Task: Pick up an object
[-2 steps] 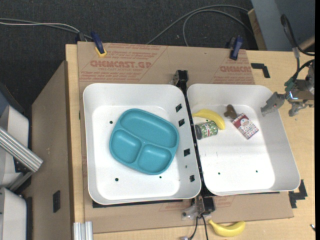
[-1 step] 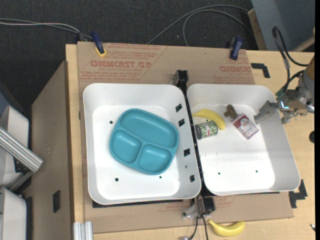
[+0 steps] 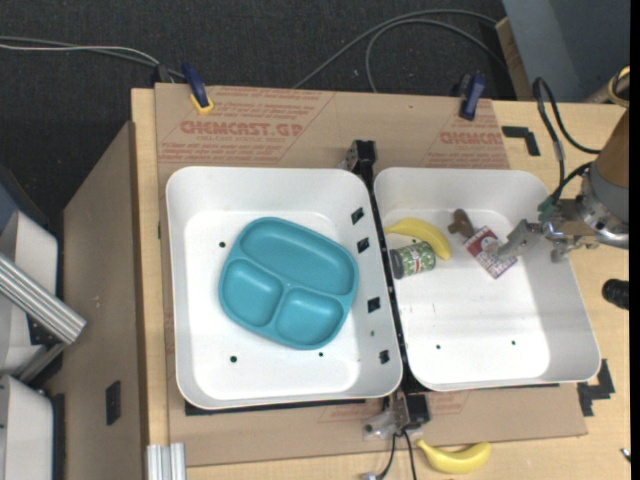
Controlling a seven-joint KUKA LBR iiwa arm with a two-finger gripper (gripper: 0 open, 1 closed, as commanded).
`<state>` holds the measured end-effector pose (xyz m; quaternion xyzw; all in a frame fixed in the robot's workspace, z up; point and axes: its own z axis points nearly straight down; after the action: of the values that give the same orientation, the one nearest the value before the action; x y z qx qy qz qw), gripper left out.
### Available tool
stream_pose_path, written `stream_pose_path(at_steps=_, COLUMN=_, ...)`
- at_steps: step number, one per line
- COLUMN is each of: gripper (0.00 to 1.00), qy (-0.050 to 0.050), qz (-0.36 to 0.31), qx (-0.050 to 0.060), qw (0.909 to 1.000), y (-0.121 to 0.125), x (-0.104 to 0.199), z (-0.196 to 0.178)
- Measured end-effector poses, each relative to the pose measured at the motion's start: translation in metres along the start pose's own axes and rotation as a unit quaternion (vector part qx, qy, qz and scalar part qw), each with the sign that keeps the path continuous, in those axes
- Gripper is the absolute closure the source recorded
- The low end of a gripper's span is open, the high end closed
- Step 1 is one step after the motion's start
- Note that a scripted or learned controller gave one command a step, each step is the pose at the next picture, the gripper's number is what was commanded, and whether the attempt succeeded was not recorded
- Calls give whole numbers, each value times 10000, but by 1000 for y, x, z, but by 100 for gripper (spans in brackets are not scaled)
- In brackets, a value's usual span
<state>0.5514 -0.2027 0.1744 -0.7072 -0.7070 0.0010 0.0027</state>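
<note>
Over the right bin [image 3: 560,298] you have the gripper [image 3: 522,234] reaching in from the right, low above the upper part of the bin. Its tip sits just beside the red and white packet [image 3: 490,251], close enough that you may read it as touching, though nothing shows between the fingers. Whether those fingers stand wide or narrow, you cannot tell from this angle.

Your candidates for picking all lie in the upper left of that bin. A banana [image 3: 422,235] curves just beside the dividing wall, with a green can [image 3: 413,260] on its side right below it, the two touching or nearly so. A small brown piece [image 3: 461,222] rests just above the packet.

Across in the left bin [image 3: 190,268] you see a teal tray [image 3: 287,281] with three compartments, lying flat near the middle. Outside the bins, a second banana [image 3: 457,456] lies on the bench [image 3: 260,123] at the bottom edge.
</note>
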Motion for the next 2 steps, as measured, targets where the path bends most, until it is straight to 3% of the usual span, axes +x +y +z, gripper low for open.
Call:
stream_pose_path(at_steps=1, gripper=0, qy=6, qz=-3, qx=7, qw=10000, y=-1, x=4, z=63)
stream_pose_path(at_steps=2, gripper=100, qy=-4, qz=-3, qx=-31, qw=10000, y=1, x=4, z=48)
